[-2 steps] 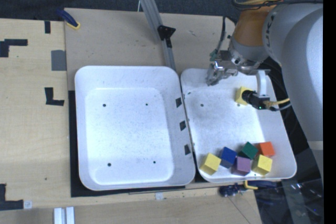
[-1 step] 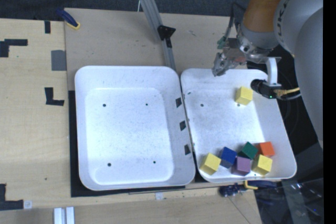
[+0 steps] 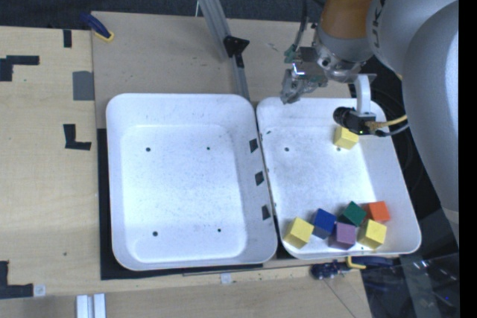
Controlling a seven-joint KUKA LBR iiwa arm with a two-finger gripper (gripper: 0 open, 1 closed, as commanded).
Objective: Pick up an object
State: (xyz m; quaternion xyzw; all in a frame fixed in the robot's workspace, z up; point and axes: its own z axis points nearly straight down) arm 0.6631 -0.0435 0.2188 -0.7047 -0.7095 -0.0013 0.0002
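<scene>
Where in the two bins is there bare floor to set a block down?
The left bin has open floor from wall to wall. In the right bin, the middle is free, between the lone yellow block and the near-edge cluster. That near edge is crowded. The gripper hangs over the far rim.

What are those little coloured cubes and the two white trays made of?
The cubes look like painted wood or plastic: flat solid colours, matt, crisp edges; the picture leaves that open. The right bin and left bin look like moulded plastic: smooth white, rounded corners, faint dark speckling. The bench looks like pale unvarnished wood board.
</scene>
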